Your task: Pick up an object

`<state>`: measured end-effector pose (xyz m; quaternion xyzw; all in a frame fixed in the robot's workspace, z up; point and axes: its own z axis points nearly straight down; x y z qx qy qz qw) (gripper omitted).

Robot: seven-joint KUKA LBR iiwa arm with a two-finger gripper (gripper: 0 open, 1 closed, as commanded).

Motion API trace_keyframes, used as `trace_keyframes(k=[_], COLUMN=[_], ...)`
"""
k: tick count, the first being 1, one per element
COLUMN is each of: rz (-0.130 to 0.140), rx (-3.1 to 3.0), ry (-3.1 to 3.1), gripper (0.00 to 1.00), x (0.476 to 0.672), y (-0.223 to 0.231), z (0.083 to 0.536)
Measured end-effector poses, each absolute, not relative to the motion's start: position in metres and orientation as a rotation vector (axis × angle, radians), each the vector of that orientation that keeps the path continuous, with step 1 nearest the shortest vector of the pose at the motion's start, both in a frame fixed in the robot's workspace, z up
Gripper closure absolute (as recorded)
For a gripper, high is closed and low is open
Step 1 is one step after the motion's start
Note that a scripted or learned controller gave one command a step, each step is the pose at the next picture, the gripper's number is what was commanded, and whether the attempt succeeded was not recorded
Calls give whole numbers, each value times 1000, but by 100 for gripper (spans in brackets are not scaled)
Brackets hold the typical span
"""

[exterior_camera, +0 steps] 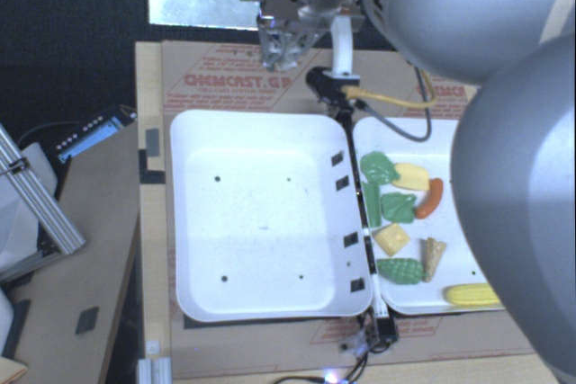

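Observation:
My gripper (283, 52) hangs high above the bench, over the cardboard behind the left bin's (261, 301) far edge, with nothing visible between its fingers. The right bin (396, 126) holds several toy foods: a green leafy piece (376, 166), a pale yellow piece (411, 176), an orange-red sausage (430, 198), a green piece (399, 208), a yellow wedge (391, 238), a green bumpy piece (400, 270), a tan cone (433, 256) and a yellow corn cob (472, 294). The arm hides the right bin's far right part.
The big grey arm (504, 58) covers the upper right of the view. Black clips (346, 211) line the seam between the bins. A cable (396, 99) trails from the wrist over the right bin's back edge. A metal rail (36, 193) lies off the bench at left.

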<state>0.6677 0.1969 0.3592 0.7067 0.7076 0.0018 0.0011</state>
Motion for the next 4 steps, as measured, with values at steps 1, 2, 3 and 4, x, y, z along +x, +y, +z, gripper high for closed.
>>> trace_keyframes(k=[1,2,3,4], rz=[4,4,-4,6], rx=[2220,2219,2212,2215], ry=[2220,2221,2237,2226], gripper=[100,100,100,100], x=[669,669,667,669], y=[171,151,240,234], z=[369,385,278,310])
